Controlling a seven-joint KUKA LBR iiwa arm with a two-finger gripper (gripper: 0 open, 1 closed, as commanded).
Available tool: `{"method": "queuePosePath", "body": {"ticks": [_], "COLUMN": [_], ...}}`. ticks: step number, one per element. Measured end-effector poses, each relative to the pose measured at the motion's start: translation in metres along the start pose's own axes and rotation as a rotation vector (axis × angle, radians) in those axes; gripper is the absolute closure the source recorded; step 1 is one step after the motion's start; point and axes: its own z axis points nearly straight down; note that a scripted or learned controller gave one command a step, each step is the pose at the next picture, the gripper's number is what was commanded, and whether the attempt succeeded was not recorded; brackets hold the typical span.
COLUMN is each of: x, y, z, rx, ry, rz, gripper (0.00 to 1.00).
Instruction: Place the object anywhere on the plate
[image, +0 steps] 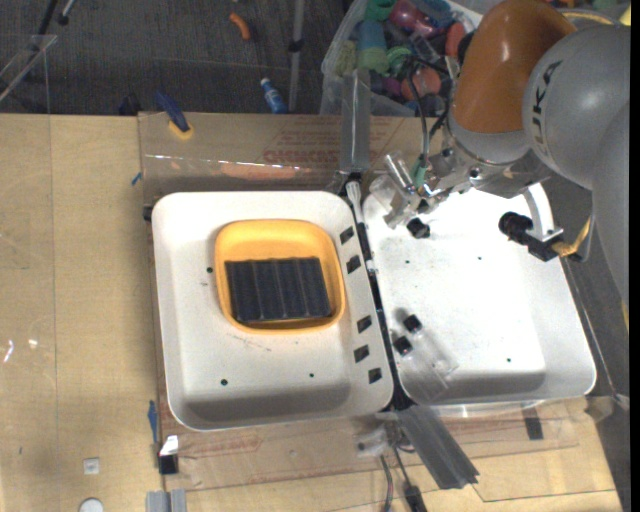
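1. Two bins share the worktop (70, 300); at nine o'clock the left bin (190, 380) holds the yellow plate (275, 235), already bearing the dark ridged object (277, 288).
2. At two o'clock the gripper (418, 205) hovers over the right bin (500, 330); a careless sweep leftward could knock the object off.

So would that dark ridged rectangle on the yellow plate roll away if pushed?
Probably not: the dark ridged rectangle lies flat, so it should slide rather than roll. Its straight edges suggest stiffness. The yellow plate has a raised rim that would likely stop it.

Bright overhead light, glare on the right bin (480, 300), slightly soft focus.
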Motion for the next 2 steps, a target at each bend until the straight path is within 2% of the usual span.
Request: {"method": "queuePosePath", "body": {"ticks": [1, 2], "x": [0.0, -0.034], "y": [0.0, -0.014], "z": [0.0, -0.02], "rx": [-0.001, -0.001], "ry": [0.0, -0.001], "rz": [-0.001, -0.059], "gripper": [0.0, 0.0]}}
